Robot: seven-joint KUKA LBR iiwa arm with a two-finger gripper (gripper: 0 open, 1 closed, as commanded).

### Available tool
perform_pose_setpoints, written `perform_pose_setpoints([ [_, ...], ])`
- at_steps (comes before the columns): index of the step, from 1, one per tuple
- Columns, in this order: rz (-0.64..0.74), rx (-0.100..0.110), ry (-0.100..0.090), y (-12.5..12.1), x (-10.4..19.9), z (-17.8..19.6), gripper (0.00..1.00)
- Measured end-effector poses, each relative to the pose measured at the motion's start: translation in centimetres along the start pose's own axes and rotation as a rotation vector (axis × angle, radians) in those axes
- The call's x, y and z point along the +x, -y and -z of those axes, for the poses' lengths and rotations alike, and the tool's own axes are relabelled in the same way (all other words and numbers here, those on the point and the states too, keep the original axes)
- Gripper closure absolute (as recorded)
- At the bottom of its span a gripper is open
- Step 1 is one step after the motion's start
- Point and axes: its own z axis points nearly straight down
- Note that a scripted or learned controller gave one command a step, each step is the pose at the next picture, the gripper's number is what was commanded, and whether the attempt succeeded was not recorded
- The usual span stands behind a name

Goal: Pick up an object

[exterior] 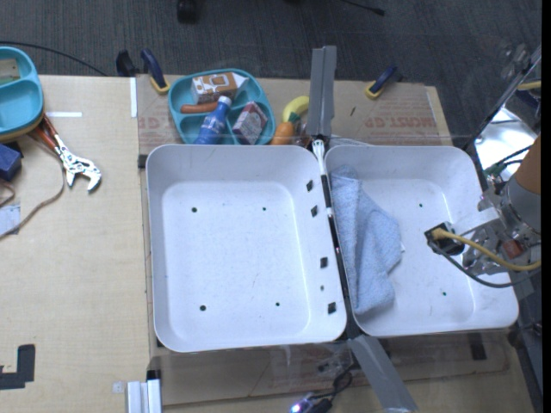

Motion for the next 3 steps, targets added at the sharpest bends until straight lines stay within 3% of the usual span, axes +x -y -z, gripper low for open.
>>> perform_pose_setpoints([
  [1,0.384,-0.001,-0.001,11.6,2.7,3.2,1.0],
  [2,0.834,0.0,0.001,7.9,1.8,3.3,1.0],
  [3,1.154,-0.003,-0.001,1.8,0.4,4.8,1.0],
])
